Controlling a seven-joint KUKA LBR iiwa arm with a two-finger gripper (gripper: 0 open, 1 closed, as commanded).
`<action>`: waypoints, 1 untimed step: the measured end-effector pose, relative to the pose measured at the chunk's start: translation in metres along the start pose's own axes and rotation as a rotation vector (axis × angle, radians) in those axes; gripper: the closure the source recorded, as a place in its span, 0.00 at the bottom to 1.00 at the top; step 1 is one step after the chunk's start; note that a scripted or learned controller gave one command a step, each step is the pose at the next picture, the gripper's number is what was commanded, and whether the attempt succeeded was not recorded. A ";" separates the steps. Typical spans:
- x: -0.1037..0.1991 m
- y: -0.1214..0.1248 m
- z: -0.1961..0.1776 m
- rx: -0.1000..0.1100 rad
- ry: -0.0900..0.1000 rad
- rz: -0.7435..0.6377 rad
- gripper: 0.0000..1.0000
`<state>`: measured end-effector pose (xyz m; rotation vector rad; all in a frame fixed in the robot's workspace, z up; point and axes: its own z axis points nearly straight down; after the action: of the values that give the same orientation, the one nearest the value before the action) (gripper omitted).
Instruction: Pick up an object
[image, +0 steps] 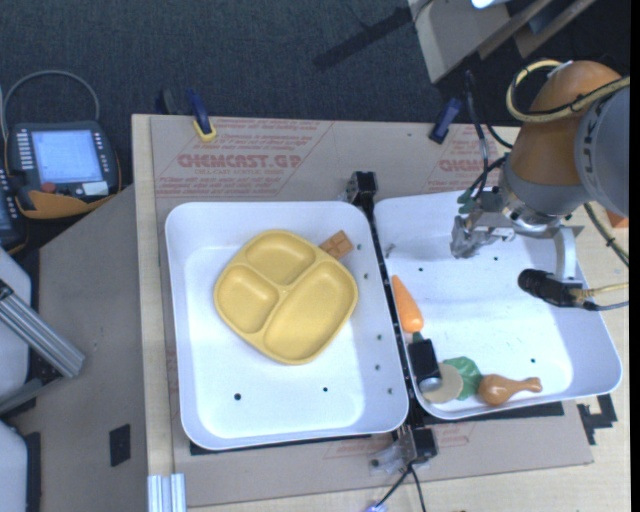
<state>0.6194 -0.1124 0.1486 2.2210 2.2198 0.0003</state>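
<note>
Fingers (468, 243) above right bin (590, 350) (perhaps empty-handed), cardboard (250, 150) printed "CHEMCAST"

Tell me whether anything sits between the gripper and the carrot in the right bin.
Nothing visible does. The gripper hangs over the upper part of the right bin, and the carrot lies against that bin's left wall, below and to the left. Between them there is bare white floor. The green toy and wooden drumstick lie nearer the bottom edge.
</note>
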 end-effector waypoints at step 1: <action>-0.005 -0.005 -0.061 -0.005 -0.001 0.001 1.00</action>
<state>0.6140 -0.1172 0.2093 2.2192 2.2162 0.0046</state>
